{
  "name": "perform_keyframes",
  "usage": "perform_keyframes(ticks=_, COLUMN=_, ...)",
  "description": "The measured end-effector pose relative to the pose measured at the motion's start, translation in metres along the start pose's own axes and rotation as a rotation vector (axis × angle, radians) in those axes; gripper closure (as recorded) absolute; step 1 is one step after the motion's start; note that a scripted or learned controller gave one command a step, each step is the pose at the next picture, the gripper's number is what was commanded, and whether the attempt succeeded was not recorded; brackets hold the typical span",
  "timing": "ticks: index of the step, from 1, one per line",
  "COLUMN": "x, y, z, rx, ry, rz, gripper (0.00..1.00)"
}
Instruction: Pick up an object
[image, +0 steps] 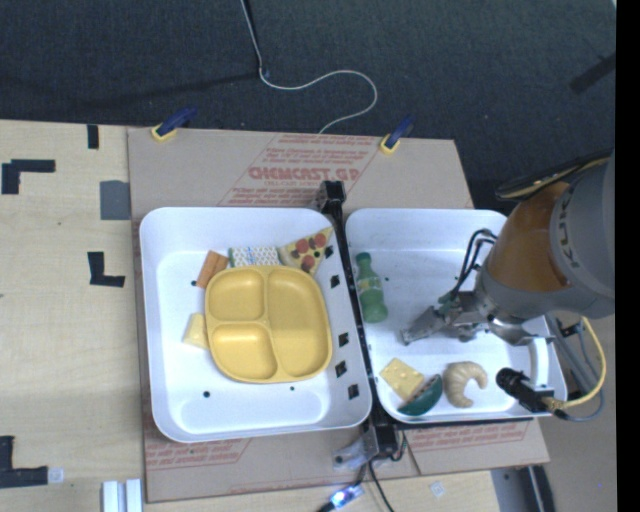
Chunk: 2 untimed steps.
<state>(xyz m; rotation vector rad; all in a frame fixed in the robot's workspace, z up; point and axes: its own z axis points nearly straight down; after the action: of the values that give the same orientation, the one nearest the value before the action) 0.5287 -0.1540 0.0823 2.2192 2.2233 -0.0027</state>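
Camera view is showing the pincer (412, 333) hovering low, right of centre; open or clenched, I cannot tell. Below it, the croissant (465, 381) is looking light, stiff, graspable across its middle.

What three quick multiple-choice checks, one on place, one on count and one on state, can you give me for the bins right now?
1. Where is the green bottle?
A. right bin, by the divider
B. on the yellow plate
C. outside the bins

2. How many compartments has the yellow plate?
A. one
B. three
C. five

3. How does the croissant lie?
A. between the fingers of the hand
B. on the plate
C. loose on the bin floor

Key: 1 A, it stands just right of the wall between the bins; 2 B, ridges split it in three; 3 C, it rests below the hand, apart from it.
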Motion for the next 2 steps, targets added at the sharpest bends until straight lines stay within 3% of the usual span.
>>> perform_keyframes(ticks=1, x=0.0, y=0.001, z=-0.013, rx=-0.002, ry=0.0, rz=0.0, gripper=1.0)
perform_keyframes(ticks=2, x=0.002, y=0.003, z=-0.055, rx=-0.003, ry=0.002, rz=0.0, gripper=1.0)
